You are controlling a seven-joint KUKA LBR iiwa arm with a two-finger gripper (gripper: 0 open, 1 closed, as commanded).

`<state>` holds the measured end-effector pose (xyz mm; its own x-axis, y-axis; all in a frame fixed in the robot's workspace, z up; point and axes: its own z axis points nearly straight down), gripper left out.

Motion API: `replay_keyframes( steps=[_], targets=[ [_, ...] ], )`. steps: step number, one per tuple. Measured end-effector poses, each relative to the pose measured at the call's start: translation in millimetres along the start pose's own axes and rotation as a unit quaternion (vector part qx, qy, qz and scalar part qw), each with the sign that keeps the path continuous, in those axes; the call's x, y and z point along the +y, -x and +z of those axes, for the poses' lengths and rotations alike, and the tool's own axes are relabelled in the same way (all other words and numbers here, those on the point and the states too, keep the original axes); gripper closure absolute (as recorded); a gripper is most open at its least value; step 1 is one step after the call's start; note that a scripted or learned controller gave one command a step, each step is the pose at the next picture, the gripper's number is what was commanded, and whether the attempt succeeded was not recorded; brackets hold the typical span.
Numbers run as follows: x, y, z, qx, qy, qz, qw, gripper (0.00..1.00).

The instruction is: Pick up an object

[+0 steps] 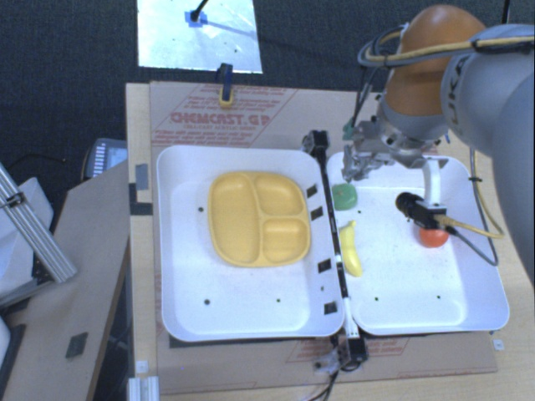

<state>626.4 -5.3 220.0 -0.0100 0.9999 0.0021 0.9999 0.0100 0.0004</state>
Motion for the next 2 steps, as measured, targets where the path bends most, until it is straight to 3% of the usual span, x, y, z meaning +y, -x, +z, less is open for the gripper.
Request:
replay_keyframes(
  steps=[2],
  targets=[
    [15.0,-106.6,-7.4,0.000,0.002,0.000,1.0000,1.00]
  ],
)
